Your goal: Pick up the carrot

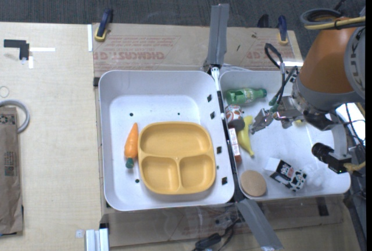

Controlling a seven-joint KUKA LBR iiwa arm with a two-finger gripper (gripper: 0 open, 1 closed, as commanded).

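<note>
The carrot [132,141], orange with a green stub at its near end, lies in the left bin [110,128] against the left edge of the yellow divided plate [176,158]. My gripper [263,119] hangs over the right bin [325,186], just right of the banana [245,136] and far to the right of the carrot. Its fingers stand open with nothing between them.
The right bin holds a green bottle [246,94] at the back, a small red-and-brown bottle [233,128] along the left wall, a round brown disc [253,183] and a black-and-white box [289,175] at the front. A grey divider bar [218,35] rises between the bins.
</note>
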